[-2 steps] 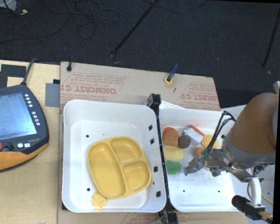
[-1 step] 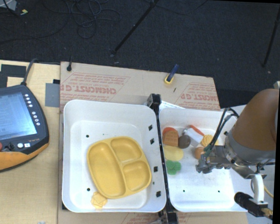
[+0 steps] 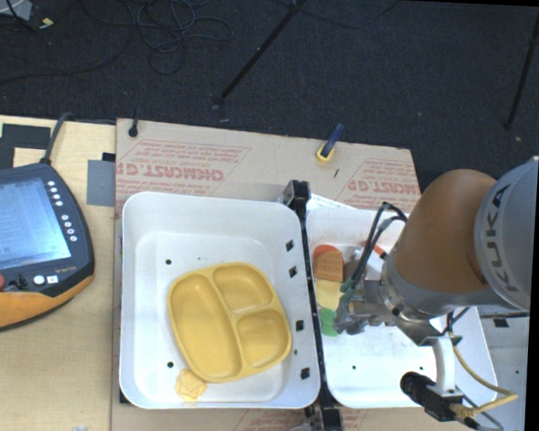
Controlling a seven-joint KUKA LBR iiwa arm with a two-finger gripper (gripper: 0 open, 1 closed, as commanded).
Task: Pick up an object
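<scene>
while the end effector (image 3: 343, 317) hangs over the right bin (image 3: 395, 391), its state seems unreadable.

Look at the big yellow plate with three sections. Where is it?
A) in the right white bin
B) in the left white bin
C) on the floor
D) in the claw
B: the yellow plate lies flat inside the left white bin, apart from the arm over the right bin.

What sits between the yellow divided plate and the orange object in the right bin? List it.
In the camera view, between the yellow divided plate and the orange object lie bare floor of the left bin and the black divider where both bins meet.
</scene>
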